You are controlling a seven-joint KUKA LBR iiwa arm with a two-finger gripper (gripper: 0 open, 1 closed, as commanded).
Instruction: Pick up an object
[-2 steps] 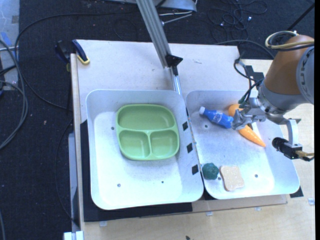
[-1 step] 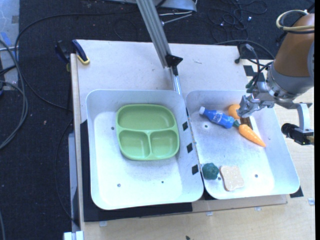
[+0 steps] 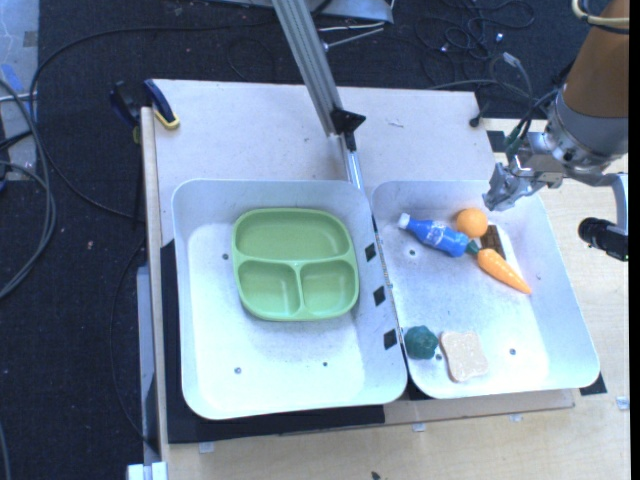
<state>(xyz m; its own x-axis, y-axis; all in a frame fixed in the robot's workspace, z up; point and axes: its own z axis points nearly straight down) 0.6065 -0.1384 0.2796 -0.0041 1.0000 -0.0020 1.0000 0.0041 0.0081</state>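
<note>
The right bin [image 3: 560,308] holds a blue bottle with a white cap [image 3: 436,234], an orange ball [image 3: 470,222], a carrot [image 3: 503,270], a dark green lump [image 3: 421,342] and a tan bread slice [image 3: 465,355]. My gripper [image 3: 499,196] hangs over the bin's far right corner, just right of and above the orange ball. I see nothing between its fingers.
The left bin [image 3: 200,368] bears a green divided plate [image 3: 296,263]. A slanted metal pole [image 3: 312,53] rises from behind the seam between the bins. Cables lie on the dark floor behind the bench.
</note>
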